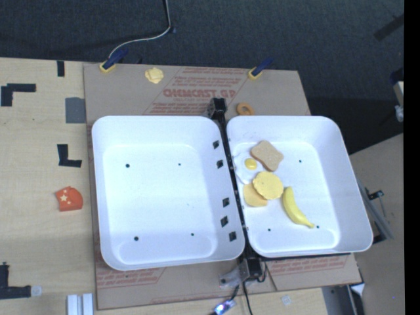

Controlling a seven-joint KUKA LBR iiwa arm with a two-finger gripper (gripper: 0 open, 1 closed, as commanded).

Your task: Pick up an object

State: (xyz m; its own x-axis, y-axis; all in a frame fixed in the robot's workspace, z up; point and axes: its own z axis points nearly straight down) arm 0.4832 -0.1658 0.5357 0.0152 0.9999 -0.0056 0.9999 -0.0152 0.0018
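Gripper state cannot be told, nor can the objects' places relative to it. Right shallow white plastic bin (pixel 321 143), touching the left white bin (pixel 157 195), holds a tan toast slice (pixel 266 155), fried egg (pixel 249 165), round yellow disc (pixel 268 185) and yellow banana (pixel 296 209).

We look down from a single fixed camera above the bench, at a slant, so the far rim of the right bin (pixel 289 119) sits higher in the picture than its near rim. Taking that bin as our landmark, the left bin (pixel 157 189) lies just beside it, touching along the middle seam. Beyond it we see cardboard (pixel 197 87) and dark floor (pixel 262 18); to its left, past the other bin, the wooden benchtop (pixel 39 143). We stand far enough back to take in both bins whole.
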